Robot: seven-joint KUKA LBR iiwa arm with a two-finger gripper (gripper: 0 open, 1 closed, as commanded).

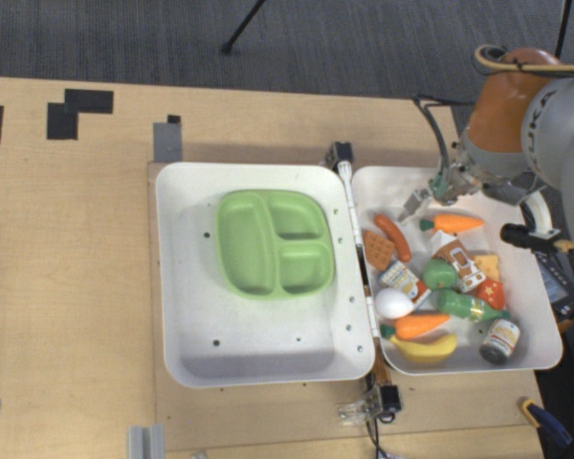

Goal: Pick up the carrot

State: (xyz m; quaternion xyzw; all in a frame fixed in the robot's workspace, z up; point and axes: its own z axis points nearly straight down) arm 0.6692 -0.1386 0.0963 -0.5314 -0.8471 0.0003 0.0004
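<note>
Near the back of the right bin [545, 347], a carrot [456, 224] is seen lying on its side, orange body pointing right and green top to the left. A second carrot [419, 326] lies near the front of the same bin, just behind a banana [426, 348] and just right of an egg [393, 304]. Neither carrot has been lifted; both rest on the bin floor among the other toy foods, which include a sausage [393, 236], a waffle [378, 249], a green vegetable [440, 275] and a small jar [498, 338].

The gripper [416, 204] is held just left of the back carrot, apart from it, and nothing is seen between its fingers. The fingers [408, 205] appear spread, though they are small and the gap is hard to read with confidence.

The left bin [172, 256] holds a green divided plate [273, 242], well apart from either carrot.

As judged from this, the task is at the approach stage only: the arm has been brought over the right bin, but closing on a carrot and lifting it are yet to be done.
</note>
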